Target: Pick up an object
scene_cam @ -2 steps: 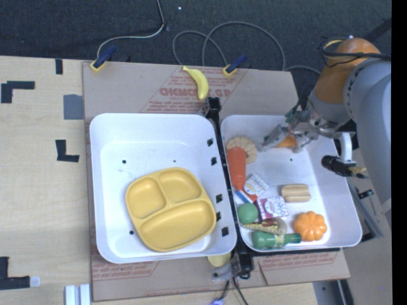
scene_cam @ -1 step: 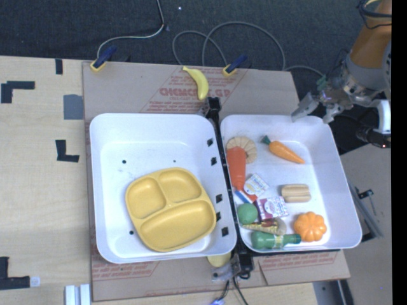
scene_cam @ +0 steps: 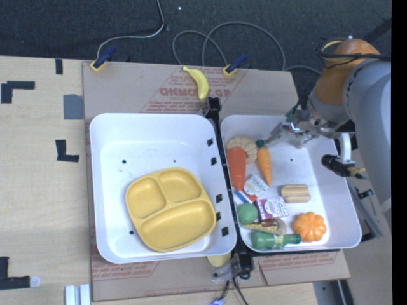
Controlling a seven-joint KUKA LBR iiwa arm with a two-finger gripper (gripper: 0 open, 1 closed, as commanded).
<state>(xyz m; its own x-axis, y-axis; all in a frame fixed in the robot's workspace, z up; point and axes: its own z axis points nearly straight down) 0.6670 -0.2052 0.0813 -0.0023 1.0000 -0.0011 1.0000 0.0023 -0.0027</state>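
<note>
White plastic bins sat side by side on the desk. The gripper (scene_cam: 284,132) hovered at the right bin's (scene_cam: 331,230) far edge, just beside the small carrot (scene_cam: 263,164), presumably lining up a pick; I cannot tell the fingers' state. Nothing was visibly grasped.

A yellow divided plate (scene_cam: 170,208) lies in my left-hand bin (scene_cam: 105,145). Beyond the bins, a banana (scene_cam: 196,81) rests on the cardboard sheet (scene_cam: 140,88), between two clamps.

The grey arm (scene_cam: 372,107) reaches in from the right, orange band uppermost, its pincer (scene_cam: 275,135) angled down-left.
</note>
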